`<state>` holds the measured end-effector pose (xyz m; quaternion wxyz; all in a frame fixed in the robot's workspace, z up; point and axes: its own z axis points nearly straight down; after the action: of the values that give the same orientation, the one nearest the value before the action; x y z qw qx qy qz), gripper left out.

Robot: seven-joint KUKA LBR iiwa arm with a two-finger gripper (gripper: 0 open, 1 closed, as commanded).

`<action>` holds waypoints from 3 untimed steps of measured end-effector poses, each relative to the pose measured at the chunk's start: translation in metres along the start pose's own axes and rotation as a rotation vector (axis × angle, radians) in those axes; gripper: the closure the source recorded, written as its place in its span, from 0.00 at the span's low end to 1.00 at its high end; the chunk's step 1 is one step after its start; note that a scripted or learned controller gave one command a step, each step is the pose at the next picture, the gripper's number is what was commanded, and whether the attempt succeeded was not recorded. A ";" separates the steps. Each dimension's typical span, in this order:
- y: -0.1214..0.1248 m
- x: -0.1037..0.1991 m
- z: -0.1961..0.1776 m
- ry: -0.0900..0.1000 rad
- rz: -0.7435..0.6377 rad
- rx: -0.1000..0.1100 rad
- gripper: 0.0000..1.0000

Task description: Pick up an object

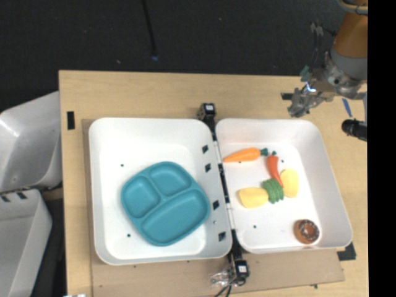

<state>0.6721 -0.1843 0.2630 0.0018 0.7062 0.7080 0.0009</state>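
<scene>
While gripper (301, 106) state unclear: glossy 3-compartment teal plate (164, 202), tapered orange carrot (241, 156), ringed brown doughnut (306, 230).

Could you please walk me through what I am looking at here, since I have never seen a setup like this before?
This is one picture from a fixed camera above a wooden bench, looking down at a slant. At the upper right is a robot arm, grey with an orange band, reaching in from that side. Its claw hangs above the bench, just beyond the far rim of the right bin; I cannot tell whether it grips anything.

Two shallow white bins sit side by side. The left bin holds a teal divided plate. The right bin holds toy food: an orange carrot, a smaller red-orange carrot, two yellow pieces with a green piece between them, and a brown doughnut.
</scene>
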 end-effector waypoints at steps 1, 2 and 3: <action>-0.014 0.051 -0.007 0.001 -0.003 0.002 1.00; -0.027 0.104 -0.013 0.002 -0.003 0.004 1.00; -0.035 0.159 0.004 0.001 -0.003 0.004 1.00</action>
<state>0.6370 -0.0259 0.2588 -0.0001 0.7052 0.7090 -0.0001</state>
